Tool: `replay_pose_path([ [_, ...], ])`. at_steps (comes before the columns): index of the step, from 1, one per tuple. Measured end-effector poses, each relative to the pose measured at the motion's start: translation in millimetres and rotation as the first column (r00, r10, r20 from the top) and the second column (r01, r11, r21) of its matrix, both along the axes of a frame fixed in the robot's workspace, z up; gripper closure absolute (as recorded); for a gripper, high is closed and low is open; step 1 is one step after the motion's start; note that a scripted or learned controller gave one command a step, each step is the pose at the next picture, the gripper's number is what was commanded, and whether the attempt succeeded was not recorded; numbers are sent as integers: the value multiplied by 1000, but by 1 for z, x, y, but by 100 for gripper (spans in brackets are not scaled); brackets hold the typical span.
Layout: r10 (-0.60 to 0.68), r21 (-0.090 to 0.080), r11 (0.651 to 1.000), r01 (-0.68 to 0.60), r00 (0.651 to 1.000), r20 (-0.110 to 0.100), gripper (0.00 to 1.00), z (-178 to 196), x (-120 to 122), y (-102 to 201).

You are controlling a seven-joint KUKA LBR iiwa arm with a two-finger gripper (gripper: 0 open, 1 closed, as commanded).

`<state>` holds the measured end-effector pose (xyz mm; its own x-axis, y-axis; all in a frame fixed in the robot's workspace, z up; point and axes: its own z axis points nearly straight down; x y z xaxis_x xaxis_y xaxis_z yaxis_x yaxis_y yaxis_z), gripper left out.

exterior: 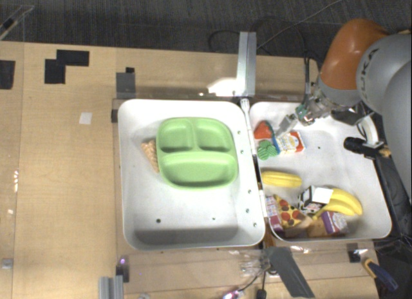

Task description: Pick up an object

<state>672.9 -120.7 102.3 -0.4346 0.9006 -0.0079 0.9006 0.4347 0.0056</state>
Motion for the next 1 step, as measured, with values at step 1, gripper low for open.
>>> replay_pose_path([
  [1, -85, -3, 996, 85, 996, 7, 0, 0, 1, 6],
])
